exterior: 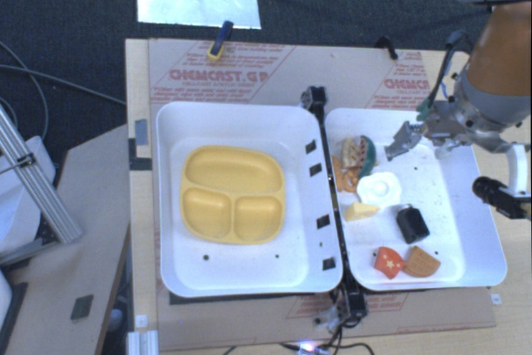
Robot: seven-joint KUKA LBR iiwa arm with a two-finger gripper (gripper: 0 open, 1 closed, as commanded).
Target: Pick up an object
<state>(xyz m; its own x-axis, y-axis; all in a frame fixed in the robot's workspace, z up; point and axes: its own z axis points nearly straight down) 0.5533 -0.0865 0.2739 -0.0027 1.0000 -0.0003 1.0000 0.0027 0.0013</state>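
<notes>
Two white bins sit side by side on the bench: the left bin [179, 262] carries a yellow divided tray [233, 194] at its centre, the right bin [474, 249] holds small toy foods. My gripper [405, 139] hovers over the right bin's far edge; whether it is released or clenched I cannot tell. Near the left wall lie a fried egg [378, 187], a black block [412, 224], and a red piece [388, 262] by the near edge.

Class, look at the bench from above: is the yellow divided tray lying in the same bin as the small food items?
No. The yellow divided tray lies alone in the left bin, while the small food items sit in the right bin.
</notes>
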